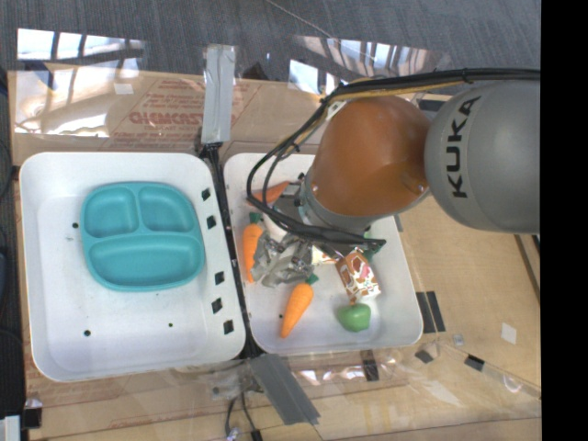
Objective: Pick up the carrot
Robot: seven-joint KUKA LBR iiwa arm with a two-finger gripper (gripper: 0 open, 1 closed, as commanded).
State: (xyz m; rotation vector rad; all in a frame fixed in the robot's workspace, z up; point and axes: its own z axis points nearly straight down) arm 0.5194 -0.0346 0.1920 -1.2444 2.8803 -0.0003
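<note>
An orange toy carrot (297, 308), tapered and smooth like plastic, lies on the floor of the shallow white right-hand bin (401, 257), tilted with its narrow tip toward the bin's near edge and its thick end up toward the silver two-finger gripper (283, 263). That gripper sits just above the carrot's thick end, close to touching it, and whether its fingers are spread or pressed together cannot be told from this slanted look; nothing is plainly seen between them. Left of the gripper, against the bin's left wall, stands a second orange carrot-shaped piece (252, 250), and a further orange scrap (272, 192) peeks out beyond it, under the black cables. Right of the first carrot rests a small round green toy fruit (355, 317), and just above that a small red and white printed carton (358, 277) lies tilted. The grey arm with its broad orange band (367, 159) covers the far part of this bin. In the left-hand white bin (55, 338), well apart from the carrot, lies a teal plastic plate with three compartments (141, 235).
</note>
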